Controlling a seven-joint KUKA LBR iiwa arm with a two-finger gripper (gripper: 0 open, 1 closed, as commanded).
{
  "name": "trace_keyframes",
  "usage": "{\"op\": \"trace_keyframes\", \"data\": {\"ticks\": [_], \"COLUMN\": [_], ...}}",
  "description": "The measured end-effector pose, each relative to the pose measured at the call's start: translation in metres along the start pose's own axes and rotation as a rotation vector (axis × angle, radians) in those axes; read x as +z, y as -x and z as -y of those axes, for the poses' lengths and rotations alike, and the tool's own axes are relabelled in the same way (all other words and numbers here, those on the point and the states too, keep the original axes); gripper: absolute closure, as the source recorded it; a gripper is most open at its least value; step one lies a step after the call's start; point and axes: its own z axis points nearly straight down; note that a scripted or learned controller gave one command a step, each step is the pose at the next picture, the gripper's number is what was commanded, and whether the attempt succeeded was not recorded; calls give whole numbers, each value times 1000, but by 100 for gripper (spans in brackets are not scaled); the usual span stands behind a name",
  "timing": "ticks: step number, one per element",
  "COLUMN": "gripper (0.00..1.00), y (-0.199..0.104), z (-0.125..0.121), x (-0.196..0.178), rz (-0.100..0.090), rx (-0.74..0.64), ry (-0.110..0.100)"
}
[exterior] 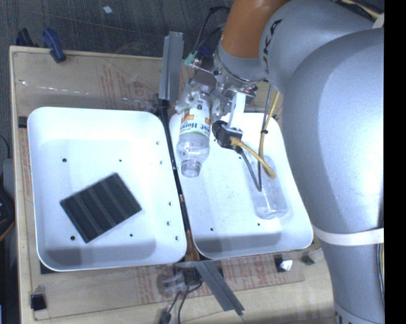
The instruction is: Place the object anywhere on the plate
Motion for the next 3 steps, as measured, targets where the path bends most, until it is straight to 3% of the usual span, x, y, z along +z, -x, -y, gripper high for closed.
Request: {"op": "trace_keyframes", "data": {"ticks": [2,3], "gripper": [100,100], "y": [6,8], "z": [-3,-3], "x": [-24,-14], "rz": [0,0], "rx": [58,103], "ry": [1,-4]}}
